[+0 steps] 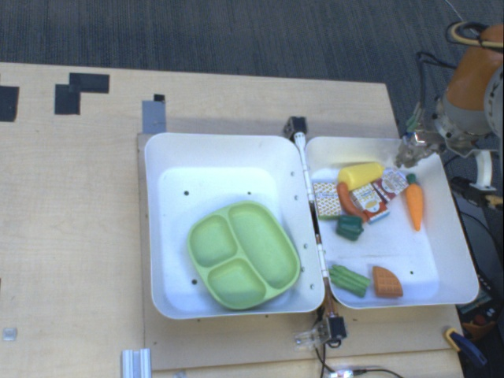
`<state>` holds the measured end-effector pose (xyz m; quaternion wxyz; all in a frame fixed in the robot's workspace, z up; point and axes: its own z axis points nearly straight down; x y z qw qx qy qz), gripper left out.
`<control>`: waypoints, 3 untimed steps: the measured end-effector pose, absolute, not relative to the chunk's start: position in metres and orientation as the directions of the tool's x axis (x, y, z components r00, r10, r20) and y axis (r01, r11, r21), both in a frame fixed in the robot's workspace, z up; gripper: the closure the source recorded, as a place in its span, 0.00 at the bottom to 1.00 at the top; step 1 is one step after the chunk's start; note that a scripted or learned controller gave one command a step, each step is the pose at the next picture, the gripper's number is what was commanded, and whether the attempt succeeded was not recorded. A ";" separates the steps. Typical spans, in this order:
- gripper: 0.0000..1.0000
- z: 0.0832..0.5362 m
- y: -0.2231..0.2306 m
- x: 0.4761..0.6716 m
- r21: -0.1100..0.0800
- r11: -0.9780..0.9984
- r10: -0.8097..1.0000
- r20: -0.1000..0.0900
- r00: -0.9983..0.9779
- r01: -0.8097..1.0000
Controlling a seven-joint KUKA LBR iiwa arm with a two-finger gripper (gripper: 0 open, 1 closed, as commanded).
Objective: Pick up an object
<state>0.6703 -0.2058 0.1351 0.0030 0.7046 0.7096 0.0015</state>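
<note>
The right bin (449, 282) holds several toy foods: a yellow piece (359, 174), a red packet (368, 199), a patterned packet (325, 198), an orange carrot (414, 205), a dark green block (350, 227), a green pickle-like piece (349, 279) and an orange-brown wedge (387, 283). My gripper (411, 150) hangs over the bin's far right corner, just above and right of the yellow piece. Nothing shows between its tips.
The left bin (169, 211) holds a light green divided plate (244, 254). A black clamp (296, 125) sits at the far end of the seam between the bins. Cables run past the bench's right edge.
</note>
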 end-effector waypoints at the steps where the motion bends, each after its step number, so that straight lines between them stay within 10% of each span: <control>1: 0.00 0.134 -0.206 0.670 0.005 0.007 1.000 -0.002 -0.007 1.000; 2: 0.00 0.085 -0.200 0.598 0.003 0.003 1.000 -0.001 -0.003 1.000; 3: 1.00 0.097 -0.200 0.599 0.007 0.004 1.000 -0.002 -0.004 1.000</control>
